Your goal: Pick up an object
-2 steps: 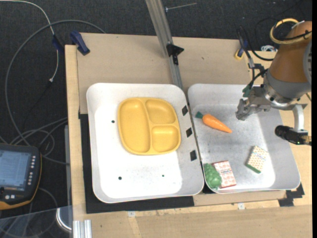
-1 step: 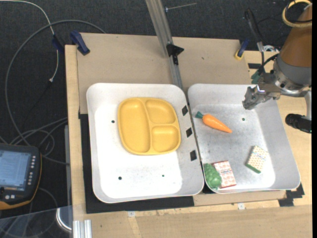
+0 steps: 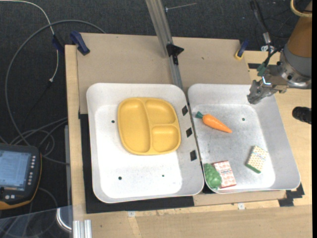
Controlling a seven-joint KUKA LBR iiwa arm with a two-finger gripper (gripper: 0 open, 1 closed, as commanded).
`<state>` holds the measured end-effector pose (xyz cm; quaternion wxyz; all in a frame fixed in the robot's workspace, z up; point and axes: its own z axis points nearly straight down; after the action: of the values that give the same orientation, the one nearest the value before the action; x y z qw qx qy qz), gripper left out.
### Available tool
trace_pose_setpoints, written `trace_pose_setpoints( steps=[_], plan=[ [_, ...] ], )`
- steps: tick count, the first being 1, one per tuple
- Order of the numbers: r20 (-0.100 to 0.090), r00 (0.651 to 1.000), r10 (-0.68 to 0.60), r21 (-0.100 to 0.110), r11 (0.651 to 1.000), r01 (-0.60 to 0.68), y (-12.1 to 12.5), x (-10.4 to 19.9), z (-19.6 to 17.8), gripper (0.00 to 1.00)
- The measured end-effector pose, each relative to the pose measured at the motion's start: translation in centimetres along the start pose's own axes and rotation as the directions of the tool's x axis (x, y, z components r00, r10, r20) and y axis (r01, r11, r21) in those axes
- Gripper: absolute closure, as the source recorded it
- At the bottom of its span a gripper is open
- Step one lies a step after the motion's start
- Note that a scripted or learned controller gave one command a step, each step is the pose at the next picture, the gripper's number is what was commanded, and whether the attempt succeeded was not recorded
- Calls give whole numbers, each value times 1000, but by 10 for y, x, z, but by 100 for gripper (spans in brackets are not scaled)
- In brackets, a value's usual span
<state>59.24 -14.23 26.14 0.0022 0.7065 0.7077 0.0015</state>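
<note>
An orange toy carrot [image 3: 216,123] with a green top lies in the upper left part of the right bin [image 3: 277,133]. A small patterned green and cream box [image 3: 257,159] rests toward the bin's lower right. At the bin's front left lie a red and white packet [image 3: 225,174] and a green item [image 3: 212,176] side by side. My gripper [image 3: 257,93] hangs over the right bin's far right corner, well apart from the carrot, with nothing seen in it.
The left bin [image 3: 104,177] holds a yellow divided plate [image 3: 148,125]. A metal post [image 3: 161,19] rises behind the gap between the bins. Blue clamps [image 3: 79,42] sit at the bench's far corners. A tablet pendant [image 3: 17,172] lies left of the bench.
</note>
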Motion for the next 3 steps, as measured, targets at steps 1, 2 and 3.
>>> trace_pose_setpoints(
  steps=[1, 2, 3],
  plan=[
    [-3, 1000, -5, 2, 1000, 5, 12, 53, 0, 100],
    [-4, 1000, -5, 6, 1000, 5, 9, 107, -5, 100],
    [-4, 1000, -5, 9, 1000, 5, 1, 165, 8, 100]
  ],
)
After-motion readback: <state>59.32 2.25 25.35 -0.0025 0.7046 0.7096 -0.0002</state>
